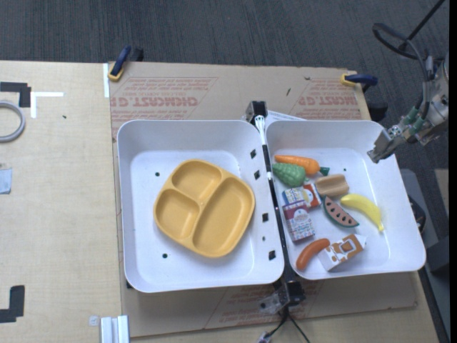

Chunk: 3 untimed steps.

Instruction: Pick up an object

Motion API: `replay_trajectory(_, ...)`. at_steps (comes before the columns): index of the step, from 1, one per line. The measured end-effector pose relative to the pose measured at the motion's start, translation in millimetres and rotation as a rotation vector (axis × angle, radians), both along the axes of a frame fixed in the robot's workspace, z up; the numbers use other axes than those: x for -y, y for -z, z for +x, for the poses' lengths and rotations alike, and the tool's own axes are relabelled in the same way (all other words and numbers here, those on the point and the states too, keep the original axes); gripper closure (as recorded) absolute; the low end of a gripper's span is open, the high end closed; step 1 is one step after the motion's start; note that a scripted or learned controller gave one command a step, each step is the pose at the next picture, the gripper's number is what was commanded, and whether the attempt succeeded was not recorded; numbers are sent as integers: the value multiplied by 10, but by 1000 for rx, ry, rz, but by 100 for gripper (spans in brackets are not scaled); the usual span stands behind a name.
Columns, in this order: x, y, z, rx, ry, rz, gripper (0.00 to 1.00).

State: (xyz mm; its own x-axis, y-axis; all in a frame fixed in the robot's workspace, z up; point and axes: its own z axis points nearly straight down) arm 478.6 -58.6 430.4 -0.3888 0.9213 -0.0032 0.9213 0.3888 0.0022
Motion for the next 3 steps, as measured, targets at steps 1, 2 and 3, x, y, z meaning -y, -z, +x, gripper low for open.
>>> replay_trajectory(1, 0, -99, 14, 3, -2, -2, 100)
replay_trajectory(2, 0, -197, 28, 6, -4, -4, 100)
replay_trajectory(3, -1, -296, 42, 9, -6, -6, 100)
